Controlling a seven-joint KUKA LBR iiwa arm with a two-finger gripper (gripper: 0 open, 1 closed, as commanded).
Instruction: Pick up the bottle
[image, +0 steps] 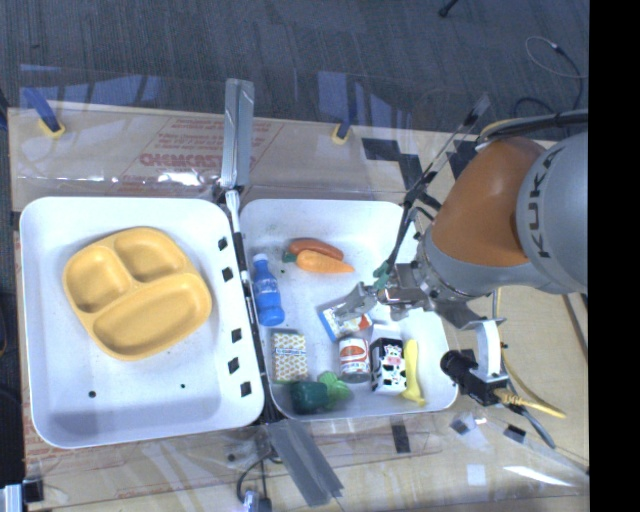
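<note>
The small blue bottle (266, 291) lies left of the pincer (352, 304), whose grip I cannot tell; it looks light, hard and slippery, so grab its middle.

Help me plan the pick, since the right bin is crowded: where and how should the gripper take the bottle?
Grip the bottle mid-body, coming straight down, fingers closing across its width. It lies flat, white cap toward the bin's far side, close along the left wall. That gap looks tight; the other side is freer.
</note>
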